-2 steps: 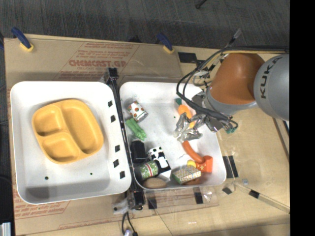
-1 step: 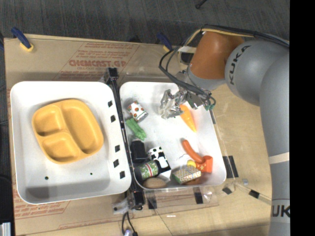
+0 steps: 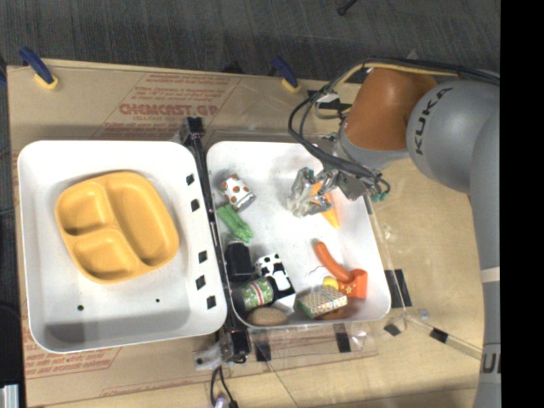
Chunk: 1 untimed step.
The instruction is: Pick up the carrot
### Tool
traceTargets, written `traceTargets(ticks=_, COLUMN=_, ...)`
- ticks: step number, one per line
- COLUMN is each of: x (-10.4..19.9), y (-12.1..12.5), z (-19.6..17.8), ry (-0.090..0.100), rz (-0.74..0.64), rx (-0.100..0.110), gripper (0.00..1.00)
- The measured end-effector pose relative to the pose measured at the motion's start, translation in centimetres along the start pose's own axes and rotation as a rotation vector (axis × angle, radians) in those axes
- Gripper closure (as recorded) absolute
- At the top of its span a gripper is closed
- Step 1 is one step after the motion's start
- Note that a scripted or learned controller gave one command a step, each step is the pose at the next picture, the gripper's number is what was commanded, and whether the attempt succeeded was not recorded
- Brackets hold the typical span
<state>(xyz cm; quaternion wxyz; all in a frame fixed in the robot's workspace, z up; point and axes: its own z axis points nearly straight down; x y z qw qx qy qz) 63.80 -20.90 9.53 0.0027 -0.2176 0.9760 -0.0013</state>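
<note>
The carrot (image 3: 331, 213) is a small orange cone in the upper right of the right bin (image 3: 263, 164), with its tip pointing toward the front. My gripper (image 3: 313, 190) sits right over its thick end. Orange shows between the two metal fingers (image 3: 301, 190), which are shut on the carrot. The wrist and its cables hide the carrot's top. I cannot tell whether the carrot is touching the bin floor.
The right bin also holds a red-and-white can (image 3: 236, 192), a green vegetable (image 3: 234, 223), a black item (image 3: 238, 260), a green can (image 3: 255, 294), a red pepper-like piece (image 3: 334, 264) and several toys along the front wall. A yellow divided tray (image 3: 117, 225) lies in the left bin (image 3: 51, 313).
</note>
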Motion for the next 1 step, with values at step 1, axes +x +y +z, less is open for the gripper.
traceTargets(ticks=1, x=-0.31, y=0.04, z=-1.23, ry=-0.005, rz=-0.005, rx=0.003, gripper=1.0)
